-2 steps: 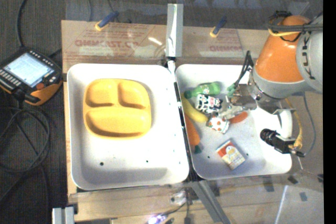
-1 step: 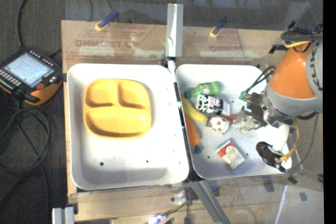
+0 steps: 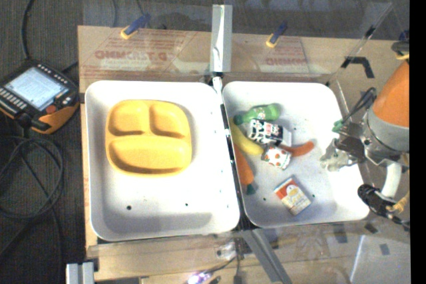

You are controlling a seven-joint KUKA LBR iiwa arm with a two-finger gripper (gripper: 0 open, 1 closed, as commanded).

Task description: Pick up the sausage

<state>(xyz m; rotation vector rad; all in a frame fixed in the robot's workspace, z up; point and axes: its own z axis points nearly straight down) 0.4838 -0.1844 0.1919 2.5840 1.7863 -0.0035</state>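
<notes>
Nearest the lens, a small carton (image 3: 293, 197) lies in the right bin (image 3: 346, 209). Beyond it the sausage (image 3: 301, 149) rests untouched beside a dice-like cube (image 3: 275, 157). Pincer (image 3: 335, 157) hovers near, its spread unclear, so reaching, gripping and lifting all remain.

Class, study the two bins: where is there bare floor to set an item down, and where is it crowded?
Left bin: bare strip in front of the yellow tray. Right bin: bare at the far right corner, and the near left corner beside the small carton. Crowded: the cluster of sausage, banana, carrot and cow-print toy.
</notes>
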